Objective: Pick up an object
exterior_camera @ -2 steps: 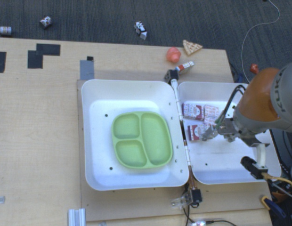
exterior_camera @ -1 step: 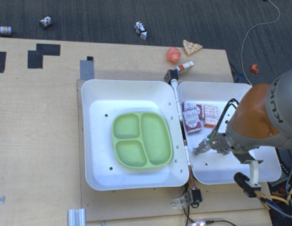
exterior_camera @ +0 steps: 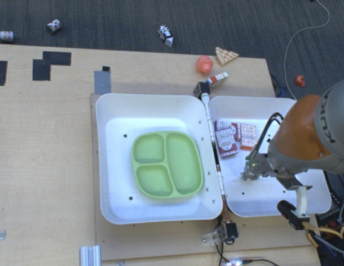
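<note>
In the right bin (exterior_camera: 255, 201) lie two small flat packets: a dark red one (exterior_camera: 225, 138) and a lighter red-and-white one (exterior_camera: 247, 135), both near the bin's far left part. My gripper (exterior_camera: 251, 170) is low over the bin's middle, just below and to the right of the packets, at the end of the grey arm with its orange band (exterior_camera: 298, 134). I see nothing between its tips. A green three-compartment plate (exterior_camera: 166, 164) lies in the left bin (exterior_camera: 114, 165).
On the bench beyond the bins sit a red ball (exterior_camera: 204, 64), a pizza-slice toy (exterior_camera: 226, 55) and a small marker-like object (exterior_camera: 217, 79). Black tape patches (exterior_camera: 49, 64) mark the bench's left. Small items lie scattered on the dark carpet (exterior_camera: 165, 35).
</note>
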You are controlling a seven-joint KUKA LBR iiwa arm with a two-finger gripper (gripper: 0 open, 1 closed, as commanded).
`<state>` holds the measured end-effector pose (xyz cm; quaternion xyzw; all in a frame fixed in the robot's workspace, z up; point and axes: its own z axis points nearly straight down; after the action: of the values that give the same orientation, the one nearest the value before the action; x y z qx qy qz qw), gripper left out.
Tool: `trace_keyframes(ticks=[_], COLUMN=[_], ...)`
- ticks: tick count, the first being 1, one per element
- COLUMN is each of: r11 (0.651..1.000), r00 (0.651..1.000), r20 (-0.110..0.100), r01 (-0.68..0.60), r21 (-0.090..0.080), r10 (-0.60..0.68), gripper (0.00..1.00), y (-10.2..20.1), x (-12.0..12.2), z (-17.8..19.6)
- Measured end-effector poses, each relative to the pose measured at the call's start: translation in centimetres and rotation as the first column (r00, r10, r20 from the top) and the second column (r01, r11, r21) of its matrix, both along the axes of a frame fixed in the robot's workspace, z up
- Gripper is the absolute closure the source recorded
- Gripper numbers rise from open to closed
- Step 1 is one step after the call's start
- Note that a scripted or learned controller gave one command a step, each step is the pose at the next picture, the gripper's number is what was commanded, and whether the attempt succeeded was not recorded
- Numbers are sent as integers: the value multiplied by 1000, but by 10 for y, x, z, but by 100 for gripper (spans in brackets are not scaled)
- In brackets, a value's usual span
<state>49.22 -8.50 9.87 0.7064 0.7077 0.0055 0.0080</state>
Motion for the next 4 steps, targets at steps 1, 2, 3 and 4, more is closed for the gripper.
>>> trace_keyframes(ticks=[1,2,3,4], r11=[1000,1000,1000,1000], r00=[1000,1000,1000,1000], r20=[0,4,3,-11], r01=[0,-1,-2,1], r21=[0,0,1,3], r10=[0,1,2,-1], gripper=[0,100,0,0], y=[0,1,1,0], x=[0,1,1,-3], z=[0,10,10,-12])
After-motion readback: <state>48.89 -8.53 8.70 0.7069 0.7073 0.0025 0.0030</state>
